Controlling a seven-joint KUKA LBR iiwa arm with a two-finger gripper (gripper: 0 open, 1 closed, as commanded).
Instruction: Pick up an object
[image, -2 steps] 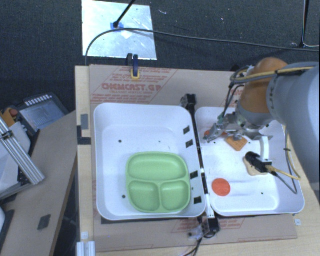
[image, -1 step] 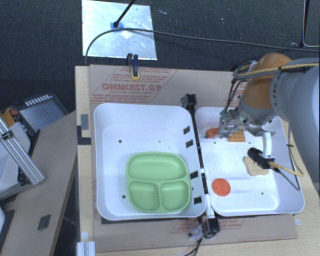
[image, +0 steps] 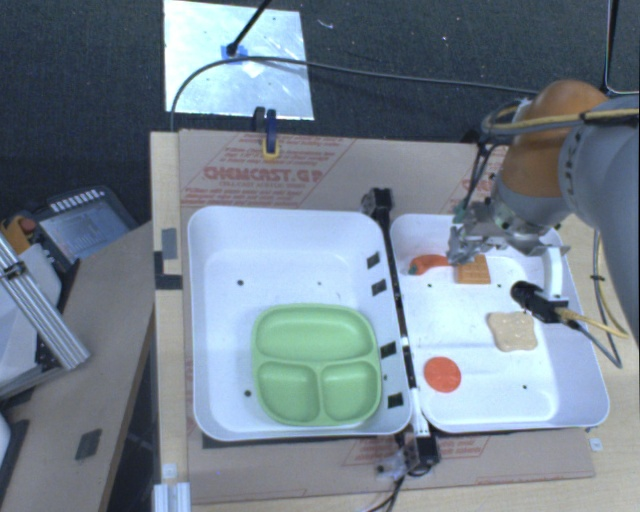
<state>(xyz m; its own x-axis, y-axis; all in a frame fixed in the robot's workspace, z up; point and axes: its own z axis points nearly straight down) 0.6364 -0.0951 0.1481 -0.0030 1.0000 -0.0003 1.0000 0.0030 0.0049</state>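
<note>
Two white bins share the counter (image: 166, 340): a left bin (image: 230, 250) holding a green divided plate (image: 316, 362), and a right bin (image: 500, 400).

Camera view: the tool (image: 468, 245) hangs at the right bin's far end over a tan square cracker (image: 474, 272); whether it is spread or pressed together cannot be told. The cracker lies flat, sides roughly parallel to the bin walls, far edge hidden beneath the tool. Just left lies an orange-red piece (image: 428, 264), long axis left-right. Nearer lie a pale bread slice (image: 513, 331) and an orange disc (image: 443, 374).
</note>
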